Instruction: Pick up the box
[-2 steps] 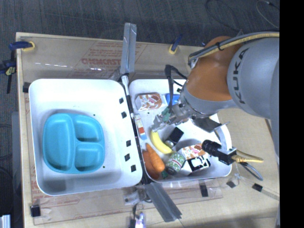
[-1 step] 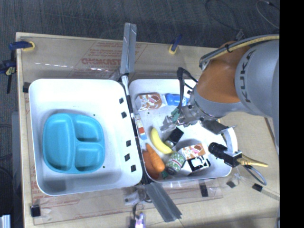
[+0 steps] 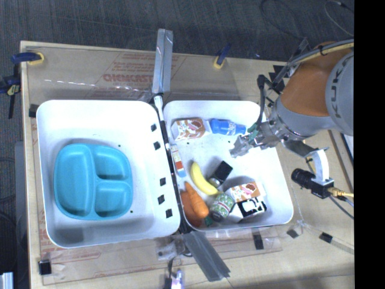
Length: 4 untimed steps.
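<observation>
In the right bin (image 3: 274, 161), a small box (image 3: 188, 128) with a brown and white print lies flat at the far left corner. A second white and orange box (image 3: 245, 191) lies near the front right, with a black and white carton (image 3: 252, 208) right in front of it. My gripper (image 3: 240, 145) hangs over the right half of this bin, to the right of a blue bottle (image 3: 227, 126) and above the orange box. It touches neither box and nothing shows in its grasp.
Also in the right bin are a banana (image 3: 203, 178), a carrot (image 3: 194, 204), a small black block (image 3: 222, 171), a green can (image 3: 221, 205) and a thin packet (image 3: 178, 162) against the left wall. The left bin (image 3: 48, 119) holds a blue divided tray (image 3: 93, 180).
</observation>
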### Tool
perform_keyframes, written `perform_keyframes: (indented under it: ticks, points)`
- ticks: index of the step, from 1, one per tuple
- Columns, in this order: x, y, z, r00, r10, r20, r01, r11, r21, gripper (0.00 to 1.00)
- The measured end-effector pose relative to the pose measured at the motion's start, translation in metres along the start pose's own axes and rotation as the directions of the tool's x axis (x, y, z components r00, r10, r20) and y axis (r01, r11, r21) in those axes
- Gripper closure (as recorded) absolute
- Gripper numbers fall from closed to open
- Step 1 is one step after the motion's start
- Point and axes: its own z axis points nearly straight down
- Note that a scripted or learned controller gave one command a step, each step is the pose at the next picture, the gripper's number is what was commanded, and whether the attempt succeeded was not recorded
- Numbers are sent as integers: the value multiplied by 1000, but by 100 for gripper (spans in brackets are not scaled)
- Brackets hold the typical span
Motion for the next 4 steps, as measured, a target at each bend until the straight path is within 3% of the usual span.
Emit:
perform_keyframes:
  ticks: [1,2,3,4]
  points:
    - [49,-44,-15,999,51,-1,-51,999,1,100]
    - [61,-42,55,999,-35,-1,35,999,3,100]
    - [84,-37,3,1000,18,-1,-18,1000,-1,100]
    - [54,-24,63,999,-36,-1,36,999,3,100]
